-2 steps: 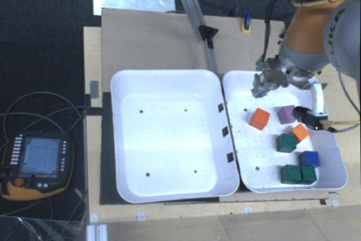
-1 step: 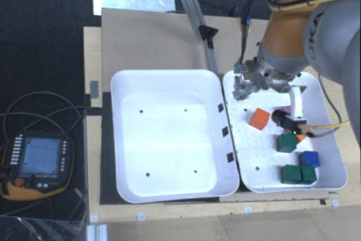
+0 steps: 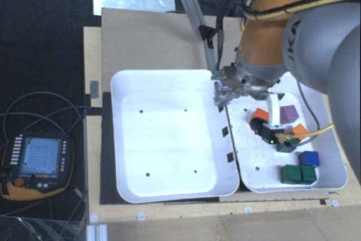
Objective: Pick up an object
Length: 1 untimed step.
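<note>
claw at the seam between two white bins, blocks lying apart from it

nearest the camera, a pair of green blocks [image 3: 291,174] sits by the front wall of the right bin [image 3: 254,162], with a blue block [image 3: 309,158] just behind them. farther in lies an orange block [image 3: 300,131], then a purple block [image 3: 290,114], and a second orange block [image 3: 260,114] nearer the left bin [image 3: 169,74]. beyond these the claw [image 3: 221,97] hangs from the arm's orange band, over the far corner of the right bin where the two rims meet. whether it is apart or together cannot be told, nor whether it touches the rim. every block lies apart from it. the brown tabletop [image 3: 152,42] stretches behind the bins.
</note>
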{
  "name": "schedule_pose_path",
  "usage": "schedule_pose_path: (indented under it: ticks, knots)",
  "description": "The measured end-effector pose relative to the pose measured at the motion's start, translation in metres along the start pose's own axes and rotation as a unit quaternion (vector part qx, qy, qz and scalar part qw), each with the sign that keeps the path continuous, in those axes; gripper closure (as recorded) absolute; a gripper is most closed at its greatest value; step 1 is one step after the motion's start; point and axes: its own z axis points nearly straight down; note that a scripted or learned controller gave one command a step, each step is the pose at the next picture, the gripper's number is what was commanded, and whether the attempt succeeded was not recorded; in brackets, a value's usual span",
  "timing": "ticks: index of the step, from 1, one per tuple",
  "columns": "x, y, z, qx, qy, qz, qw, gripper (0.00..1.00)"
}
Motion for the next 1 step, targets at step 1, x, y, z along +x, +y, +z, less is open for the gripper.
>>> schedule_pose_path:
  ticks: [1]
  knots:
    - [0.0430, -0.0197, 0.0090, 0.001, 0.000, 0.001, 1.0000, 1.00]
